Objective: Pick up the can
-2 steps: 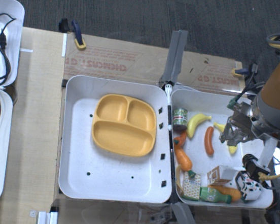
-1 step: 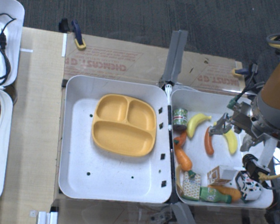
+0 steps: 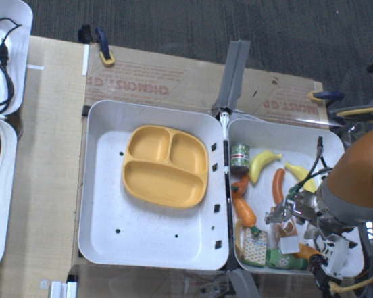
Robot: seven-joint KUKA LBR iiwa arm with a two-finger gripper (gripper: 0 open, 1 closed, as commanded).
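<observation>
My arm is grey with a broad orange band above the wrist. Black cables run along it. My gripper is bare metal, with white housing beside it.

Mirrored, upside-down red lettering on the cardboard sheet, apparently "CHEMCAST GP"

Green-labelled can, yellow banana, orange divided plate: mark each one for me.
Green-labelled can point(image 3: 240, 157), camera view, on its label side.
Yellow banana point(image 3: 261, 164), camera view, on its curved middle.
Orange divided plate point(image 3: 163, 188), camera view, on its large compartment.
</observation>
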